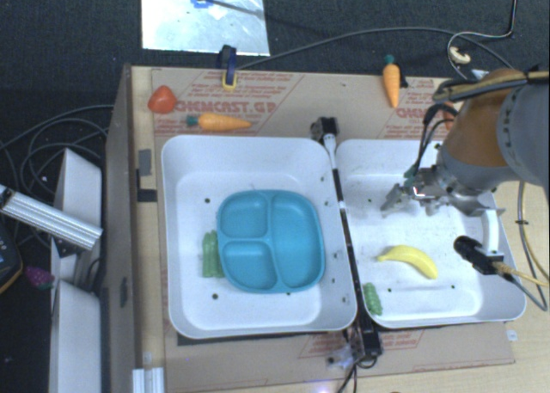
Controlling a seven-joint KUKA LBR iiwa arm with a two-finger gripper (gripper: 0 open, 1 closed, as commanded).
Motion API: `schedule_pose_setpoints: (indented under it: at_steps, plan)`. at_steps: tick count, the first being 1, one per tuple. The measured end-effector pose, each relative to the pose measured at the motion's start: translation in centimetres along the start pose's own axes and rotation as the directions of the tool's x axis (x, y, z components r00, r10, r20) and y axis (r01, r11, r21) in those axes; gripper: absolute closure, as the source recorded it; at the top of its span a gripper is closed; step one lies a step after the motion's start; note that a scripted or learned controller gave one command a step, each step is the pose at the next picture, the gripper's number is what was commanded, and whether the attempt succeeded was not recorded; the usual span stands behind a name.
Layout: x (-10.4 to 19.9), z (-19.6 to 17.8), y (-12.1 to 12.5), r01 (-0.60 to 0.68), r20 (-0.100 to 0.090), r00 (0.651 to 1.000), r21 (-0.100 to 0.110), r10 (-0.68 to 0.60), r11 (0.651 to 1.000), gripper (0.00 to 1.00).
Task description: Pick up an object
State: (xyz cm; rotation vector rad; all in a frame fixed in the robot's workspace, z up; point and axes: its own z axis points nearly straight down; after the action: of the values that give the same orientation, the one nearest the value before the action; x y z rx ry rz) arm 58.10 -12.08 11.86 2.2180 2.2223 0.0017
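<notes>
From the overhead camera I have the grey arm with its orange band reaching in from the right, and its two-finger gripper [411, 196] hangs over the upper middle of the right-hand shallow white bin [378, 159]. The nearest candidate I would go for is the yellow plastic banana [409, 260], which lies on the floor of that same bin, toward the camera from the gripper and a little to the side, near but clearly apart from it. Its long axis runs roughly left to right across the bin with a slight downward tilt at its right end, so I judge the fingers would need to straddle it across its short width.

I cannot tell how far the gripper is open; the metal parts at the tip blur together, and I see nothing caught there.

A small green ridged vegetable piece [371, 297] lies at the bin's near-left corner, close to the divider. The left-hand white bin [189, 159] holds a blue plastic divided plate [271, 241] with a green pod-like piece [210, 254] touching its left edge; both are well apart from the gripper, across the divider.

My judgement is that the banana is the shortest reach: a short move toward the camera, then down.
</notes>
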Motion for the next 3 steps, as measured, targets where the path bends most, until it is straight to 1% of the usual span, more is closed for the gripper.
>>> schedule_pose_setpoints:
  at_steps: [1, 2, 3]
  plan:
    - [-0.1, 3.4, -4.5, -0.001, 0.000, 1.000, 0.002, 0.001, 1.000, 0.00]
    - [1.8, 3.4, -7.1, -0.001, -0.001, 1.000, 0.002, 0.001, 1.000, 0.00]
    - [1.8, 2.4, -7.0, 0.000, -0.002, 1.000, -0.001, 0.000, 1.000, 1.00]
